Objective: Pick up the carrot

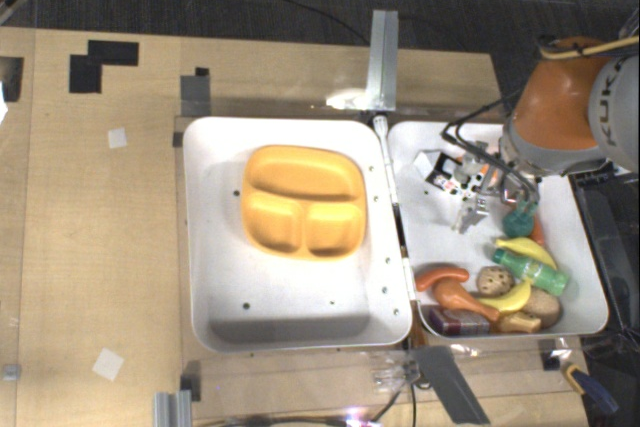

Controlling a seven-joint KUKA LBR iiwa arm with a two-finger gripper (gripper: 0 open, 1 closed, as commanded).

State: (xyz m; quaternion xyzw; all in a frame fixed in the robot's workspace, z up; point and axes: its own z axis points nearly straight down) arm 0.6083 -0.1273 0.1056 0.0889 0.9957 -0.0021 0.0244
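Orange, smooth and bent, the carrot (pixel 447 283) lies near the front left corner of the right bin (pixel 592 310), beside a heap of toy food including a banana (pixel 527 251) and a green bottle (pixel 530 268). Pale wooden surface (pixel 90 245) carries the left bin (pixel 200 245), a glossy white tray holding a yellow moulded sectioned dish (pixel 302 201). Gripper (pixel 470 215) hangs over the right bin's middle, jaws narrowly parted, holding nothing.

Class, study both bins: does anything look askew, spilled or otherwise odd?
Nothing looks spilled or damaged. The toy food is crowded into the right bin's near corner, and the yellow tray lies flat in the left bin.
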